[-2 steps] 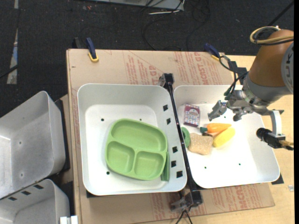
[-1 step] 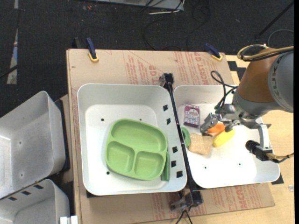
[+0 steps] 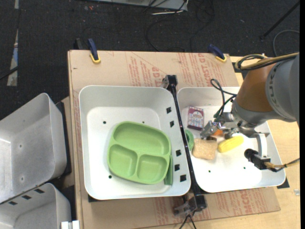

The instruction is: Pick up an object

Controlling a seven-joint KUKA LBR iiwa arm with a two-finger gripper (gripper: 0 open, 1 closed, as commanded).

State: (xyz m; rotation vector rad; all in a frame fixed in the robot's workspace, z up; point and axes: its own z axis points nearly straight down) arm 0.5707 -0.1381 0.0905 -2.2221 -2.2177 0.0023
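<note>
Low, pincer (image 3: 211, 129) (near sponge (image 3: 205, 150)).

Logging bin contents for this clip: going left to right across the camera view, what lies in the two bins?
Green divided tray in the left bin → purple packet → tan sponge-like block → gripper → yellow object, all in the right bin.

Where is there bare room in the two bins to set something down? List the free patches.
Left bin: a bare strip along its far wall, beyond the green divided tray. Right bin: bare floor along the near wall, in front of the tan sponge and yellow piece. Crowded: the right bin's middle, around the gripper and purple packet.
</note>
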